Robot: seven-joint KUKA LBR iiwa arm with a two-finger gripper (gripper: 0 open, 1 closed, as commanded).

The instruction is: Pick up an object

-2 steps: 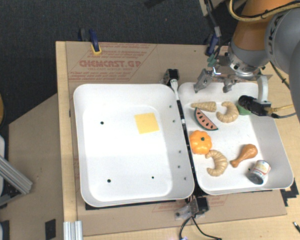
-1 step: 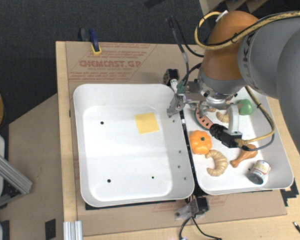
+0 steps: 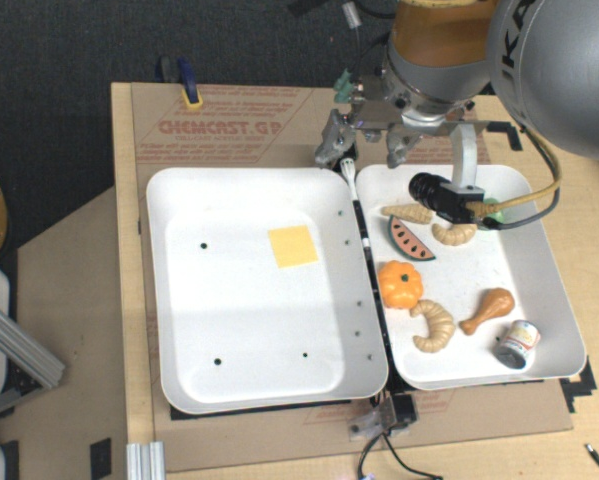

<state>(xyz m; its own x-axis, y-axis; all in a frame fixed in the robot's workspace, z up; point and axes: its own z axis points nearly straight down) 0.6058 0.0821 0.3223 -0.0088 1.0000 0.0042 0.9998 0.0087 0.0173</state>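
While the grey arm with its orange band fills the upper right of the frame, its gripper hangs over the top end of the seam between the two bins, jaws spread apart with nothing between them. A brown cardboard sheet printed with red lettering lies under both bins. The left bin takes the middle of the frame and holds one thing, a yellow cheese slice, flat, right of its centre. The right bin touches it along the seam and holds the other toy foods, all below and right of the gripper. An orange pumpkin sits near the seam. Just below it lies a croissant, and right of that a chicken drumstick. Above the pumpkin rests a watermelon slice, and a second croissant lies just right of that. A small tin can lies tilted in the lower right corner. A blue clamp grips the sheet's upper left edge
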